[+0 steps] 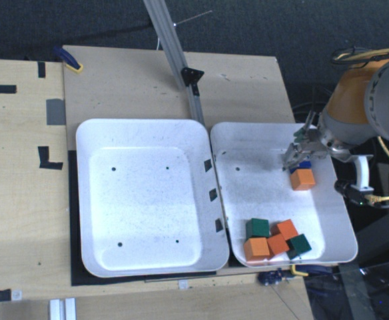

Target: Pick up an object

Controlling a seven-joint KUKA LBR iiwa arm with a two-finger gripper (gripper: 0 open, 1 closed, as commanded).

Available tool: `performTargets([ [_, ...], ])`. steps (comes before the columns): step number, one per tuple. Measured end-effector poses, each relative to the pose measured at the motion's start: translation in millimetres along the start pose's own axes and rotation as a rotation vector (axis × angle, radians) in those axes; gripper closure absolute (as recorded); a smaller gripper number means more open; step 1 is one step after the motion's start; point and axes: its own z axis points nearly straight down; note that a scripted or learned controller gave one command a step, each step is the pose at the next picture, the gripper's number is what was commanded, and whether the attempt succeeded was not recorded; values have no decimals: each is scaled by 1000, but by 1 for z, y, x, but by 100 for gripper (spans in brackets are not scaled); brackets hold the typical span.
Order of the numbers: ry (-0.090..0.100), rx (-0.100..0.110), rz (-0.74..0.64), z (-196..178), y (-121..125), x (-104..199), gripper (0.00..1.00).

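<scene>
I see the gripper (297,153) at frame right over the right bin (248,152), beside an orange block (303,179); fingers' state unclear; left bin (141,199) gives open room on the desk (21,199)

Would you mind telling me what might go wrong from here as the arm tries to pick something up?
1. The end effector sits just above the lone orange block and a blue piece; it may nudge them rather than grasp one.
2. That block lies near the right bin's far wall, so it could be pushed against it.
3. The clustered blocks touch, so a grasp there could be crowded.
</scene>
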Motion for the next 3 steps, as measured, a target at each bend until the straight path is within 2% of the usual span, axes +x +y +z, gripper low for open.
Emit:
performTargets([
  [2,2,-1,0,-94,1,6,100],
  [3,5,6,-4,-84,2,61,100],
])
